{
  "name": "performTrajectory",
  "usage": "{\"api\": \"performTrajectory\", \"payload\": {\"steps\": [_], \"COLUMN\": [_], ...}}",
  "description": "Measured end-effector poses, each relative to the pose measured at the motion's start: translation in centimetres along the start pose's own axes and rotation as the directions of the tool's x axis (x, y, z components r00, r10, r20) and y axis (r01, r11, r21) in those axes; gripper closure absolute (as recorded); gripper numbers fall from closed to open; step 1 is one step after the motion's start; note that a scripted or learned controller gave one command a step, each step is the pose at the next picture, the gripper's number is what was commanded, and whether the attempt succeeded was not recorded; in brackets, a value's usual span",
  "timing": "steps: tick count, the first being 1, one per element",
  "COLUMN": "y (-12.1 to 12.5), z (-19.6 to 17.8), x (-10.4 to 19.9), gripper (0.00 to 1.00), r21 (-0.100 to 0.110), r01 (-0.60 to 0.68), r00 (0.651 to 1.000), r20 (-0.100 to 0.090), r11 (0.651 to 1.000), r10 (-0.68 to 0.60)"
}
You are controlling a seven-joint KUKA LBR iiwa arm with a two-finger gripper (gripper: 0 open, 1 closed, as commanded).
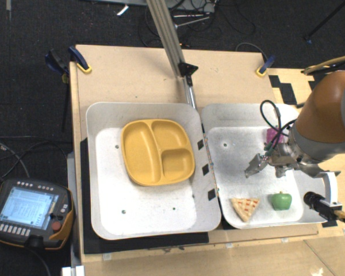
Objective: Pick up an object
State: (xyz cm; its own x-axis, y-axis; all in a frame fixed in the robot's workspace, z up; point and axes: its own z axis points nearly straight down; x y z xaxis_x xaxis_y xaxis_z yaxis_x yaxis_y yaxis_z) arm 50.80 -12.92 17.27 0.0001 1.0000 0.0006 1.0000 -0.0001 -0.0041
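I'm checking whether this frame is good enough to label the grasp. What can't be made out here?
- Gripper: small and dark over the right bin; whether its fingers are open or shut is not clear.
- Pink object: mostly hidden behind the arm and black cable; its shape is unreadable.
- Arm: cut off by the right edge.
- Pendant screen: text too small to read.

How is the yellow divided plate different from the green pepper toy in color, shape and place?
The yellow plate is wide, flat and divided into compartments; the green pepper is small and rounded. The plate lies in the left bin, and the pepper lies in the right bin, beside a pizza slice. The plate is far from the claw; the pepper is near it. Both rest on a white bin floor, untouched.
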Motion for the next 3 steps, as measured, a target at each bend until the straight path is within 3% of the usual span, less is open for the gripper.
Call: {"api": "performTrajectory", "payload": {"steps": [2,3], "y": [0.2,0.3], "z": [7.8,6.6], "x": [-0.3,-0.3], "gripper": [0.00,1.00], "r21": [-0.004,-0.007], "r01": [-0.001,0.000], "r00": [1.000,1.000], "r20": [0.001,0.001], "r11": [1.000,1.000], "r10": [0.001,0.000]}}
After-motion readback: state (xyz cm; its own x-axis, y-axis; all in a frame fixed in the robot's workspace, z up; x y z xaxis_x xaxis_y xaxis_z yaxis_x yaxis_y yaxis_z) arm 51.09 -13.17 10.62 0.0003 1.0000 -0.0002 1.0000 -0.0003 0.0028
